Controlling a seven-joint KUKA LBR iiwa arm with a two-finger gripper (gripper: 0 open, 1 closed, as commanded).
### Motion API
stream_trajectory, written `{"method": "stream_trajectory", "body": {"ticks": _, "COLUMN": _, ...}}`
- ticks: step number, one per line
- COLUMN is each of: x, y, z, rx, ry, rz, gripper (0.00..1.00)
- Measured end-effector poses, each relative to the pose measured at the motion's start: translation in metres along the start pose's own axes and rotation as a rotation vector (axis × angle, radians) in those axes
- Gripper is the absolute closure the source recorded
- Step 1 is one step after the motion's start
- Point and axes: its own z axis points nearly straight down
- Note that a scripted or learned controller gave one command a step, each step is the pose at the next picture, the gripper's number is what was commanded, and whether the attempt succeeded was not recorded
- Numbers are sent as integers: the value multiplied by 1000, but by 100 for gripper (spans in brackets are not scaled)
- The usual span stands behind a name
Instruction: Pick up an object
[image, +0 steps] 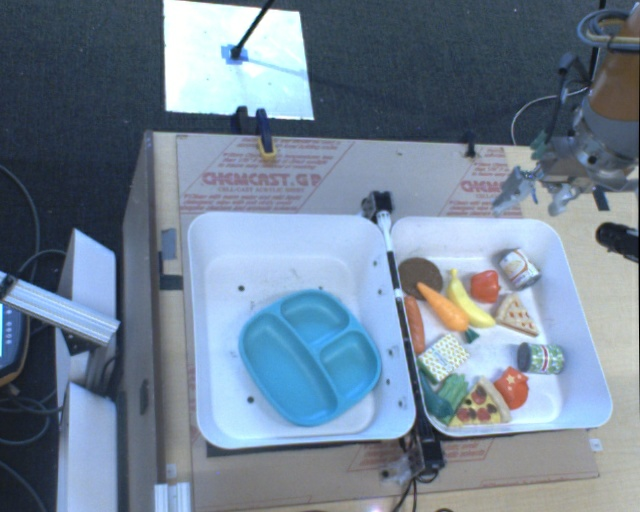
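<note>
The right bin (575, 300) holds several toy foods: a brown disc (420, 272), a carrot (442, 305), a banana (470, 302), a red tomato (485, 286), a small can (518, 268), a wedge slice (518, 317), a green-labelled can (541, 357), a red piece (512, 388), a pizza slice (480, 403) and a checkered block (443, 355). My gripper (535, 192) hangs above the bench just beyond that bin's far rim, at the upper right. It is open, with nothing between its fingers (510, 190). It touches none of the objects.
The left bin (230, 260) holds a blue divided plate (310, 355). A black clamp (378, 206) sits where the two bins meet at the back. A cardboard sheet (300, 175) lies under both bins. Cables and a metal rail (60, 310) lie off the bench's left.
</note>
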Motion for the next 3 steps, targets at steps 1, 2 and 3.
{"method": "stream_trajectory", "body": {"ticks": 1, "x": 12, "y": -37, "z": 199, "rx": 1, "ry": 1, "rz": 2, "gripper": 0}}
{"method": "stream_trajectory", "body": {"ticks": 2, "x": 56, "y": -64, "z": 198, "rx": 0, "ry": -2, "rz": 2, "gripper": 0}}
{"method": "stream_trajectory", "body": {"ticks": 3, "x": 63, "y": 5, "z": 199, "rx": 1, "ry": 1, "rz": 0, "gripper": 0}}
